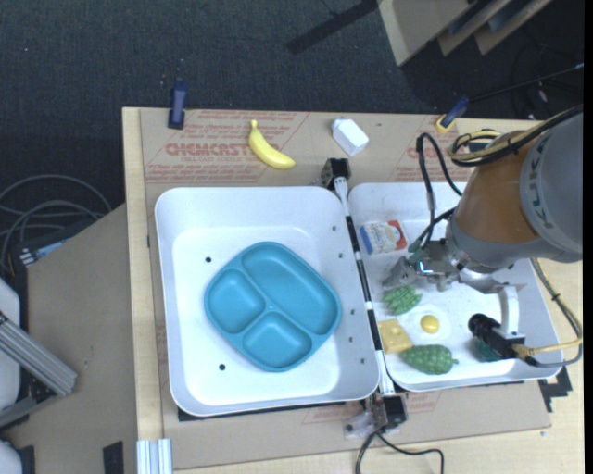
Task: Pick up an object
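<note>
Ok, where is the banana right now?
In the camera view, the banana lies on the cardboard bench top outside the bins, just beyond the left bin's far edge, left of a small white block.

The floor (232, 56) is dark blue-grey carpet, evenly lit. A tan cardboard sheet (213, 148) with red print covers the bench top. Black cables (46, 222) coil on the floor far to the left, beside a grey metal rail (37, 356) at the lower left. At the top, beige furniture (463, 28) stands past the bench.
</note>
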You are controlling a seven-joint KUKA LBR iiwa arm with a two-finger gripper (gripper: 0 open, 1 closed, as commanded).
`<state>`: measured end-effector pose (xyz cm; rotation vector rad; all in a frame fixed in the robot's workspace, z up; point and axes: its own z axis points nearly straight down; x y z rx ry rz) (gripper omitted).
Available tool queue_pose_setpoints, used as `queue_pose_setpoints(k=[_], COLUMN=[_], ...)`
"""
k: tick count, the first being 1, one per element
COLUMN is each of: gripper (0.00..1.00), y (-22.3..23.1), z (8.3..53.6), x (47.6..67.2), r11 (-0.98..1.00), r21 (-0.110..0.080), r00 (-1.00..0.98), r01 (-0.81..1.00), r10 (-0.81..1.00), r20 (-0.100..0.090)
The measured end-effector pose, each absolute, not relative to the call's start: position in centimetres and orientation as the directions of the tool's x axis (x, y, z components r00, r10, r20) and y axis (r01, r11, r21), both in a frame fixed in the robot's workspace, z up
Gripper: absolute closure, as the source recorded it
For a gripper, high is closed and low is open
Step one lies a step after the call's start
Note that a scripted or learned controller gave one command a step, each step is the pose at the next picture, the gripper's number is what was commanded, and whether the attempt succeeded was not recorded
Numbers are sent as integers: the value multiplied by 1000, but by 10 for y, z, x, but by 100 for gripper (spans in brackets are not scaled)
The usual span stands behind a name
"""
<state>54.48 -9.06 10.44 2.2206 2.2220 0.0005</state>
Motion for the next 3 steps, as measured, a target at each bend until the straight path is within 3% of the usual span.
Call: queue_pose_setpoints(k=[1, 2, 3], gripper=[0, 0, 0], y=[-97, -107, -92], z=[84, 85, 84], x=[527, 598, 563], r11=[-1, 0, 0], r21=[-3, 1, -2], r00=[1, 0, 0], r01=[1000, 1000, 1000], r10=[1000, 1000, 1000], r20=[1, 0, 1])
